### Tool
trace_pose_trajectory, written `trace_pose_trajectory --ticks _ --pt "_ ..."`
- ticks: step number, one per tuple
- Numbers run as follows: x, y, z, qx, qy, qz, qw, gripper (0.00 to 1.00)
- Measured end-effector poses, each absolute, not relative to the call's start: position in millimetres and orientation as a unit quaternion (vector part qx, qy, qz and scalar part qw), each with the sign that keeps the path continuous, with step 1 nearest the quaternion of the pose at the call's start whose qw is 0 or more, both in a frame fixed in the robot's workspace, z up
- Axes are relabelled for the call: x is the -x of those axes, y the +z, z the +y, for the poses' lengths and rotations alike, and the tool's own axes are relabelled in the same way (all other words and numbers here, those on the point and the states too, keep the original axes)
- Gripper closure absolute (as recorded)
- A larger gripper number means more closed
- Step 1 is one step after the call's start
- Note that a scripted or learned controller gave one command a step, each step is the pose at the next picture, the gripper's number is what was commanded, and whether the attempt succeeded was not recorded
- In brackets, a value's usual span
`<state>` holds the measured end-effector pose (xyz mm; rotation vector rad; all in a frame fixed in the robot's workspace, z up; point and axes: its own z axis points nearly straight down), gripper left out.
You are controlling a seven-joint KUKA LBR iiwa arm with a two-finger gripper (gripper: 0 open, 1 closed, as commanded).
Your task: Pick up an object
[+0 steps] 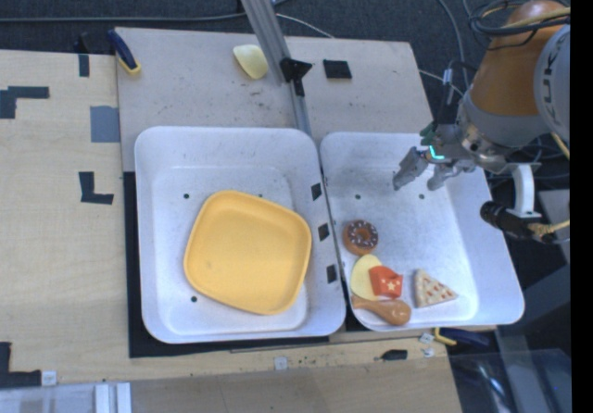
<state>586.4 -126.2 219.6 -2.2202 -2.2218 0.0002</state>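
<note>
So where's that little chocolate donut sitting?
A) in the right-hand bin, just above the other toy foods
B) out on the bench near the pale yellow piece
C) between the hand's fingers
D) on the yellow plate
A: the donut lies on the floor of the right bin, near its left wall, just above the cluster of toy foods, well away from the hand.

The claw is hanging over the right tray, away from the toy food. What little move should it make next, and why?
Probably slide toward the doughnut. The gripper hovers over bare floor of the right bin, fingers spread and holding nothing, and the doughnut is the nearest item, lying apart from the others.
</note>
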Motion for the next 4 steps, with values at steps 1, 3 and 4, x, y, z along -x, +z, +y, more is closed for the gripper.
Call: trace_pose_trajectory --ticks 1,3,4 --pt "-586.4 219.6 -126.2 0.707 0.0001 -0.707 0.0 0.0" --pt "-575.4 94.8 -128.0 0.707 0.0018 -0.707 0.002 0.0" --pt "-575.9 89.8 -127.8 0.707 -0.0003 -0.707 -0.001 0.0"
